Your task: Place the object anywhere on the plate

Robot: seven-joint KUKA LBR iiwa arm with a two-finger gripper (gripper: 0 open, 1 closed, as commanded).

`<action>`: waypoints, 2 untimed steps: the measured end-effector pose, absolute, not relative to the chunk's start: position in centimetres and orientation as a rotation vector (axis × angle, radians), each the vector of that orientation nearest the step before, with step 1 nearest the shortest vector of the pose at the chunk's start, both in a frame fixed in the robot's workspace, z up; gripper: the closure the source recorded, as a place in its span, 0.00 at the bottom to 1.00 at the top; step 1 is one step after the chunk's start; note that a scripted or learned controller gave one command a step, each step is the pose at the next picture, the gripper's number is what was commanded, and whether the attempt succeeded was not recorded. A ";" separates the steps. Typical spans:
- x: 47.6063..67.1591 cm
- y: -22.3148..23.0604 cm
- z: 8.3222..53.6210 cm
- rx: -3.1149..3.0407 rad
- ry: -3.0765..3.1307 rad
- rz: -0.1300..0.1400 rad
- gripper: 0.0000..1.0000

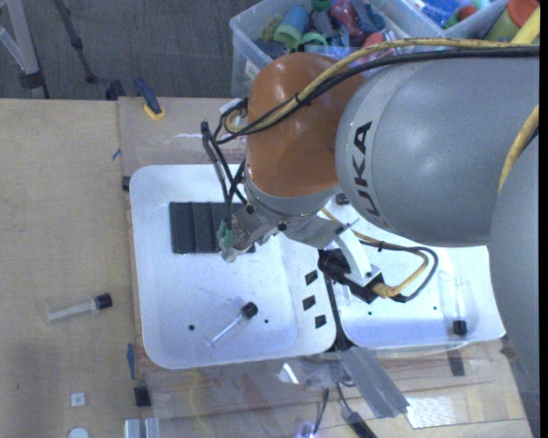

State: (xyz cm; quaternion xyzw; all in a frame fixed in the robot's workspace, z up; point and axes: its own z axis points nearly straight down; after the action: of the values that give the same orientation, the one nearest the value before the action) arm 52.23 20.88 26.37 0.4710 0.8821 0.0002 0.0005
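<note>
Desk [60,214] is pale wood-grain board, scattered with small bits along its left and lower edges. Two shallow white bins sit side by side on it: left bin [154,282] and right bin [479,299], touching along a dark seam. In the left bin, a dark ribbed plate [190,227] lies flat near the upper wall. A small clear vial with a black cap [233,322] lies on the bin floor lower down, well apart from the plate. The end effector [233,242] hangs over the plate's right edge; whether it is spread or pressed together, cannot tell, as the orange wrist band [291,128] and grey arm [437,128] cover it. A second vial [458,308] lies in the right bin. A third vial [79,308] lies on the bare desk, left of the bins. Behind the desk, grey carpet [128,43] and a clear tub of coloured toys [342,26].
</note>
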 end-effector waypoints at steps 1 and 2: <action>47.8 20.9 19.0 2.199 2.248 -0.007 1.00; 51.0 20.3 32.6 1.793 2.578 0.001 1.00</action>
State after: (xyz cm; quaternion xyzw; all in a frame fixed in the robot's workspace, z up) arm 50.96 20.35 32.60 0.5711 0.8209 0.0003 0.0007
